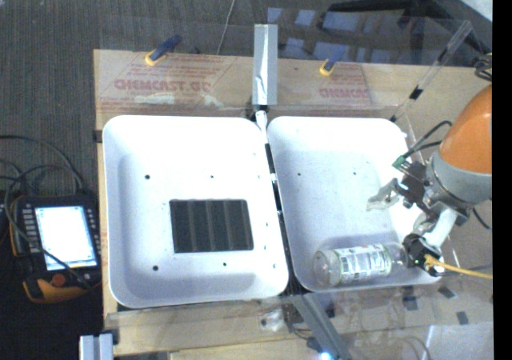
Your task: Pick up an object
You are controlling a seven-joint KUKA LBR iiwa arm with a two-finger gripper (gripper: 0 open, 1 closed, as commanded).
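From my screen I see two white bins side by side on the bench. The left bin point(128, 190) has a dark ribbed tray point(211, 225) lying flat near the middle of its floor. The right bin point(328, 166) holds a clear plastic bottle point(358, 262) lying on its side along the near wall, its wider end toward the divider between the bins and its neck pointing right, toward the near right corner. The arm point(472, 146) comes in from the right, its orange band over the right bin's right edge, with the wrist hardware and cabling below it. The gripper point(400, 194) sits at the right side of the right bin, up and to the right of the bottle and apart from it; nothing is visible between its fingers, and I cannot tell how wide they stand. A yellow cable point(464, 272) runs off to the right past the bottle's neck. To the left of the bench, on the floor, lies a pendant point(58, 242) with a lit screen. Two yellow clamps point(162, 50) grip the bench's far edge.
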